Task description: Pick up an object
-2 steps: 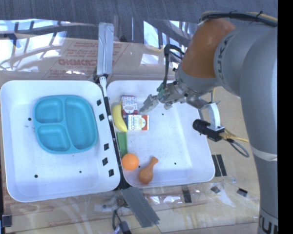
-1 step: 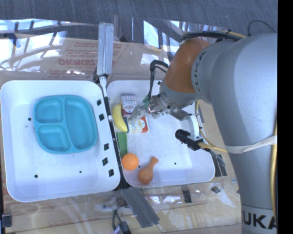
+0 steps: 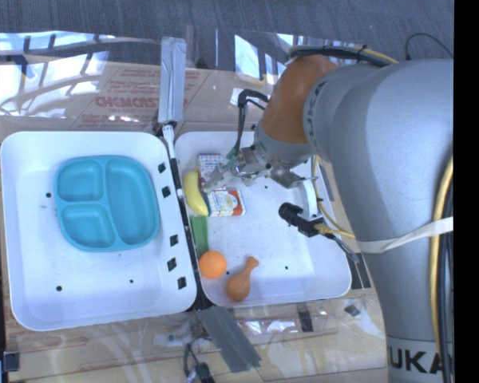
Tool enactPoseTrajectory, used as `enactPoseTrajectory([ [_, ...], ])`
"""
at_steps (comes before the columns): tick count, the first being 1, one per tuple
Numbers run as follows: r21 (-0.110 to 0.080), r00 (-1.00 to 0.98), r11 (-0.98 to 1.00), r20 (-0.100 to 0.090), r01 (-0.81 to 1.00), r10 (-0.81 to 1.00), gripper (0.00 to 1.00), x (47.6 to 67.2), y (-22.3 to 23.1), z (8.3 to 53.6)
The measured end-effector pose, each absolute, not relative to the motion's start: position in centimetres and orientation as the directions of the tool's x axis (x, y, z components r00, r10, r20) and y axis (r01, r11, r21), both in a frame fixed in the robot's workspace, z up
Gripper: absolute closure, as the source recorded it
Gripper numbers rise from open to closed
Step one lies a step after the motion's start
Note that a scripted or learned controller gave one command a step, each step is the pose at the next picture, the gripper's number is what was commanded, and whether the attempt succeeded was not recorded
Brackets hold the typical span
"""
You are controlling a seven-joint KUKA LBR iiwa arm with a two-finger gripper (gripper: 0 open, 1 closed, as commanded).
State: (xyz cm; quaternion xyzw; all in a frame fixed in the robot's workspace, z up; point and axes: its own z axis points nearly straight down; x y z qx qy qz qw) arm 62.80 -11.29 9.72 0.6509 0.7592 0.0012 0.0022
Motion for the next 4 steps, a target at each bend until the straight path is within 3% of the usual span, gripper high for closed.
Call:
enactPoseTrajectory([
  [1,0.009,-0.107,0.107,-0.001,0.994,0.994,0.0,56.7,-11.5,9.8],
  [2,0.009,-0.11,0.11,-0.003,0.994,0.994,1.0,56.7,-11.6,10.8],
  [3,0.009,-0.111,0.111,-0.003,0.994,0.994,0.0,56.7,-11.6,10.8],
  [4,0.027,-0.093,0.093,-0.01,0.995,0.996,0.0,55.9,-11.3,10.3],
])
